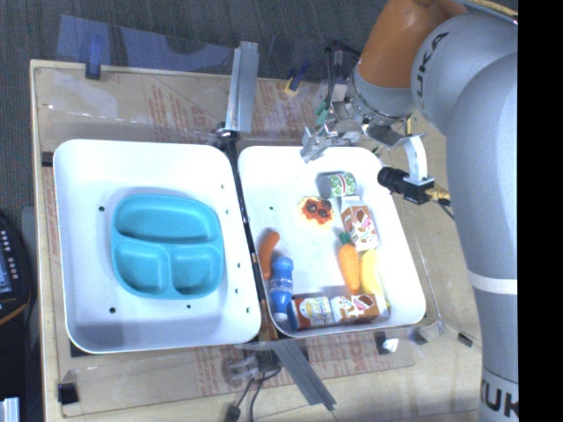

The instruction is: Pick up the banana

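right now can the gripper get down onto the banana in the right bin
Probably yes, though it's a tight fit. The gripper hangs over the far rim of the right bin, with nothing lying on the banana. But the banana sits between the carrot and the bin wall, leaving little room for fingers.

The left bin [79, 236] holds a blue tray [167, 244]. The right bin [273, 170] holds a can [338, 184], two cartons [359, 225], a carrot [350, 266], a sausage [267, 251] and a blue bottle [281, 290].
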{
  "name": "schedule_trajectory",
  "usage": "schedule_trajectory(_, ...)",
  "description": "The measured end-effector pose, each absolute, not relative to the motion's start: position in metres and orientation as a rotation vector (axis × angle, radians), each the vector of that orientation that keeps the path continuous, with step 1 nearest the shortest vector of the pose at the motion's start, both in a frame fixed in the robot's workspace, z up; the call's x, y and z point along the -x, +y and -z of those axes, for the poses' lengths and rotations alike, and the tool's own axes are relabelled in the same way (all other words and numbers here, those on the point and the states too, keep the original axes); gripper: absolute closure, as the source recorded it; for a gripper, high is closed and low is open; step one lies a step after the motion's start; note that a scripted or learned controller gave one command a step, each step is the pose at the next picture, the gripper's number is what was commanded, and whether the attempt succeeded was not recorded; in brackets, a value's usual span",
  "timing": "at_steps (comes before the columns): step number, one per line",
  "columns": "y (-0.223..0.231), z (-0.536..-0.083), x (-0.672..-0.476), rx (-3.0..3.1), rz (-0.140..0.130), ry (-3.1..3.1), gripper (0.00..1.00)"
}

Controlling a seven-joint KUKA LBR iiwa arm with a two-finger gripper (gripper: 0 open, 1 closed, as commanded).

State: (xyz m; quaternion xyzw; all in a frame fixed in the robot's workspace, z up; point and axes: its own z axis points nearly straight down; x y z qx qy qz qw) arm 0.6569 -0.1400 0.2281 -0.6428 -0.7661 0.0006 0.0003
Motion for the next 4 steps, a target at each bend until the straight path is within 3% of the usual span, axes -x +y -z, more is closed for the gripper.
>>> schedule_trajectory(4,-0.089,-0.253,-0.657,2.107,-0.002,-2.331,1.00)
